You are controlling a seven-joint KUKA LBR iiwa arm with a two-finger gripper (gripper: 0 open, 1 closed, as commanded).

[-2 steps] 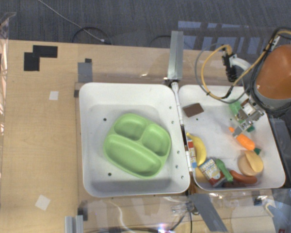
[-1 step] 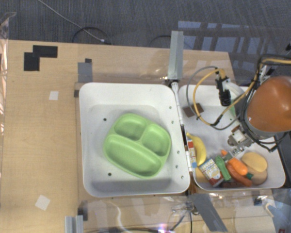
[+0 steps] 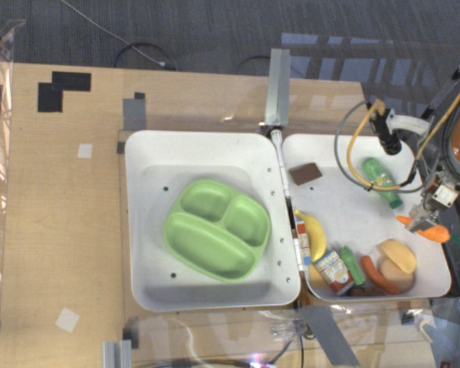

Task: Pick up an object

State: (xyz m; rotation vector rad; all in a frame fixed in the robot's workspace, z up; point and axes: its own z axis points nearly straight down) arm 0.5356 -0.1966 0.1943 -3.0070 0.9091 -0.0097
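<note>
Crowding right bin [image 3: 345,198] front edge, banana [image 3: 316,236], possibly sausage [image 3: 379,276], gripper [image 3: 428,219] rightward

The divided plate [image 3: 218,229] lies in the left bin [image 3: 142,205] (the banana [image 3: 316,236] lies in the right bin [image 3: 330,198]).

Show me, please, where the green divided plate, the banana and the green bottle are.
green divided plate [image 3: 217,230], camera view, its centre ridge.
banana [image 3: 316,236], camera view, middle of its curve.
green bottle [image 3: 378,175], camera view, its body.

bench [image 3: 69,228]: light wood | on it: left bin [image 3: 146,159], right bin [image 3: 322,148], side by side, touching
</note>
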